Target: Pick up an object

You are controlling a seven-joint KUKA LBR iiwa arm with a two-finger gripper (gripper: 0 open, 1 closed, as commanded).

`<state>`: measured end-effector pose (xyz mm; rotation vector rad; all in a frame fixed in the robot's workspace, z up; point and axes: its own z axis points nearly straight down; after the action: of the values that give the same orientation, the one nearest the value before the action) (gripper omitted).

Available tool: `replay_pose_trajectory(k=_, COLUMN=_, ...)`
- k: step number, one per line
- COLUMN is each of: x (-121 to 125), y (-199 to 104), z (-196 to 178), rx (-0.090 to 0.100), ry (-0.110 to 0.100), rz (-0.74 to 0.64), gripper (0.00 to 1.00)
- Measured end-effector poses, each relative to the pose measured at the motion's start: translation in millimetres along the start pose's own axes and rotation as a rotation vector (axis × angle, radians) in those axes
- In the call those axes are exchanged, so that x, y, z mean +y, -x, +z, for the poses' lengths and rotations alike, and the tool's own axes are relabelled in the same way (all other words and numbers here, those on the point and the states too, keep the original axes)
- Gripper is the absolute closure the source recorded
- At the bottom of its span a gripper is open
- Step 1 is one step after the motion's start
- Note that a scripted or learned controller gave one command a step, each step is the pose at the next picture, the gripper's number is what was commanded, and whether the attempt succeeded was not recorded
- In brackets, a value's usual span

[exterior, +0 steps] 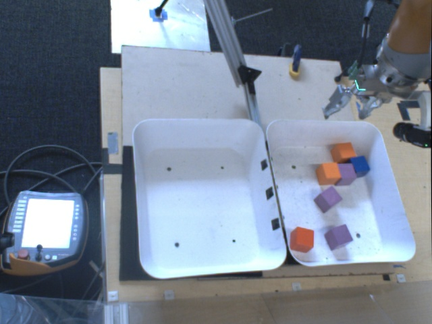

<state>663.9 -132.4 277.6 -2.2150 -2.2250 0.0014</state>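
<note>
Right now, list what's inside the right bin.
The right bin holds seven cubes: orange, blue, orange, purple, purple, orange, purple. The clustered cubes hide the floor beneath them.

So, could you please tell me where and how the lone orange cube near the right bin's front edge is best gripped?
Probably from straight above, closing on two opposite flat side faces. The orange cube stands apart from the purple cube beside it, but sits close to the right bin's front-left wall, so a sideways approach looks cramped.

no legible text, labels, brands, numbers or signs anywhere
</note>
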Motion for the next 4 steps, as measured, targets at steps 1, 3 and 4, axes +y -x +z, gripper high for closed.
replay_pose_trajectory(k=1, x=0.6, y=0.0, z=-2.5, rx=-0.002, ry=0.003, rz=-0.001, gripper=0.00)
replay_pose_trajectory(k=3, x=-0.3, y=-10.7, z=99.9, rx=-0.001, ry=0.000, rz=0.000, gripper=0.00)
replay_pose_trajectory(k=4, x=2.0, y=-9.8, z=141.1, rx=-0.001, ry=0.001, rz=0.001, gripper=0.00)
